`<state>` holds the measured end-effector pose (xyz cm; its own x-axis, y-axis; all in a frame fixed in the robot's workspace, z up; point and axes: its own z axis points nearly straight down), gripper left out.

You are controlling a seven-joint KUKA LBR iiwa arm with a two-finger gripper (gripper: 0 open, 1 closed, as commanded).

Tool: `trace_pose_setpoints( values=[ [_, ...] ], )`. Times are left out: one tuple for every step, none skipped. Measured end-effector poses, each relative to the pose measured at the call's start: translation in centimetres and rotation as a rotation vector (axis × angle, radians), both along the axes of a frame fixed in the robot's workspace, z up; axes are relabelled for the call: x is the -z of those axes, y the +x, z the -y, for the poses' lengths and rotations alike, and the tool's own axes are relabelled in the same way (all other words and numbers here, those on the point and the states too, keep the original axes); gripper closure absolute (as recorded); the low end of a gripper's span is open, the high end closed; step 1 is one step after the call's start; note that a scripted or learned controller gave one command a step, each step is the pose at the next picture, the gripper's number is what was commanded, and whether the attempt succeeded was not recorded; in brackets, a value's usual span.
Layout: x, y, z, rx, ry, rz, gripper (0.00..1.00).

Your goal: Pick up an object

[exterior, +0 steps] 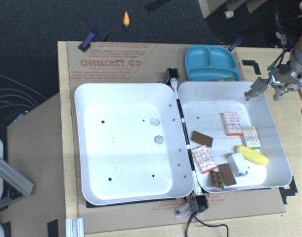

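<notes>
Gripper: I see my gripper (267, 87) up over the far right corner of the right bin (210, 98), well apart from the objects; its fingers look spread, with nothing between them.

Objects: all lie in the right bin's near half, namely a yellow banana-shaped toy (253, 155), two red-and-white packets (232, 123) (203, 158), a small patterned packet (251, 136), a brown bar (201, 138), two more brown bars (222, 176) at the near rim, and a white block (238, 163) touching the toy.

Left bin: the left bin (91, 132) carries just two small clear discs (156, 131).

Best target: I'd go for the far red-and-white packet (it sits apart from its neighbours, so the fingers get room either side).

Handling: I judge it light, boxy, fairly stiff, with a slick printed wrap; take it across its short sides, low down.

Second choice: the yellow toy looks rounded and smooth, likely to roll or squirt out; grip mid-body, across its width.

Avoid: the flat brown bars lie flush on the floor, with little edge to catch.

Elsewhere: a blue divided tray (211, 62) rests on the tabletop (116, 58) behind the bins.
</notes>
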<state>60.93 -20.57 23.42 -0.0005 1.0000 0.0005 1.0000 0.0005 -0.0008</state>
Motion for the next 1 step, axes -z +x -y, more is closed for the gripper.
trace_pose_setpoints(
  values=[
    [12.90,0.82,-2.50,0.000,0.002,-0.004,0.00]
  ],
)
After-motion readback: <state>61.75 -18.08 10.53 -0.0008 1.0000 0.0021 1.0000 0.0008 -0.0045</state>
